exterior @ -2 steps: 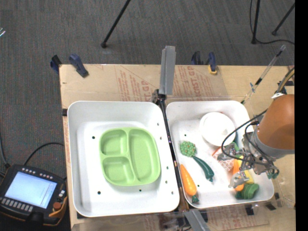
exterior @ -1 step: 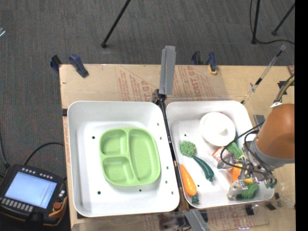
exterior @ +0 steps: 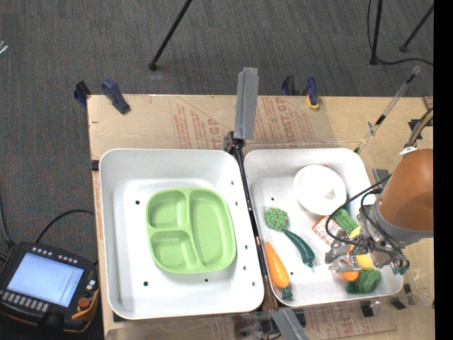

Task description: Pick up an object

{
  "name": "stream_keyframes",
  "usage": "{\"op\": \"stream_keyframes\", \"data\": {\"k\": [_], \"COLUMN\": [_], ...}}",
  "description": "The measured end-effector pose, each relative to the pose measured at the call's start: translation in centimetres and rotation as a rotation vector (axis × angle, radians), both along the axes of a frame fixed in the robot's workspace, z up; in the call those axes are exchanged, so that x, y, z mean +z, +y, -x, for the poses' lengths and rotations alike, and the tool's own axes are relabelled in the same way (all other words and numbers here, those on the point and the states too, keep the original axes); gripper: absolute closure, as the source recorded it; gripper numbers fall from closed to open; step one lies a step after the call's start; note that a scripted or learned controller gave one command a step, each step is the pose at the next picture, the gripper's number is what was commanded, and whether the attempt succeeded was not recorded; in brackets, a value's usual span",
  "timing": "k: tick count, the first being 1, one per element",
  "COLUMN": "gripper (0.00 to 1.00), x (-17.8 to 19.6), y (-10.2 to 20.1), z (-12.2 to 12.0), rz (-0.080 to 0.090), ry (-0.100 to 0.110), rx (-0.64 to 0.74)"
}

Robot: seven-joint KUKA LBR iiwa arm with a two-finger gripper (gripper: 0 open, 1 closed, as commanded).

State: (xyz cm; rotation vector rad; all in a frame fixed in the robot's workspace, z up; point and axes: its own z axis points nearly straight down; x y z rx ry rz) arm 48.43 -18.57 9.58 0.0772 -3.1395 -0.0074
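My gripper (exterior: 352, 261) reaches down into the near right corner of the right bin (exterior: 283, 172), among a small heap of toy food: a yellow piece (exterior: 364, 261), an orange piece (exterior: 350, 276) and a green piece (exterior: 368, 281). A green striped item (exterior: 345, 221) lies just behind it. An orange carrot (exterior: 277, 266) lies at the bin's near left. A green spoon-shaped toy (exterior: 287, 229) lies in the middle. A white bowl (exterior: 320, 188) sits at the back. The arm's orange band (exterior: 414, 190) hides the bin's right side.
The left bin (exterior: 120, 168) holds a green divided plate (exterior: 190, 230). A grey post (exterior: 246, 105) stands behind the join of the two bins. Clamps (exterior: 113, 94) grip the bench's back edge. A teach pendant (exterior: 46, 282) lies at the lower left, off the bench.
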Motion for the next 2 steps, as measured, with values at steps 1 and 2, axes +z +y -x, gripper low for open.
{"op": "stream_keyframes", "data": {"k": [1,2], "gripper": [0.0,0.0], "x": [0.0,-1.0], "y": [0.0,2.4], "z": [0.0,-0.5], "rz": [0.0,0.001], "ry": [0.001,0.002], "rx": [0.001,-0.056]}}
